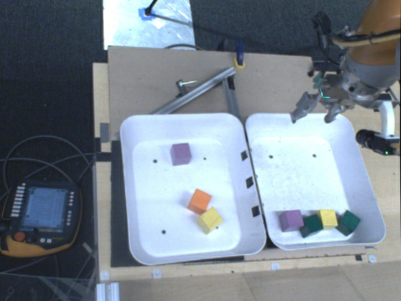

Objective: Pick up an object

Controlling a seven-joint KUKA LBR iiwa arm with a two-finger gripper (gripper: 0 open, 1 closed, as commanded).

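Note:
My gripper (pixel 316 111) hangs over the far rim of the right bin (pixel 313 168), its two fingers spread apart with nothing between them. Along that bin's near wall lie a purple cube (pixel 291 219), a dark green cube (pixel 311 224), a yellow cube (pixel 328 217) and another dark green cube (pixel 349 221). The left bin (pixel 150 231) holds a purple cube (pixel 180 153) toward the back, plus an orange cube (pixel 200 200) touching a yellow cube (pixel 210 219) near the middle.
A metal bar (pixel 194 91) and clamp lie on the brown board behind the left bin. A teach pendant (pixel 41 215) with cables rests on the floor at the left. A silver sheet (pixel 147 14) lies beyond the bench.

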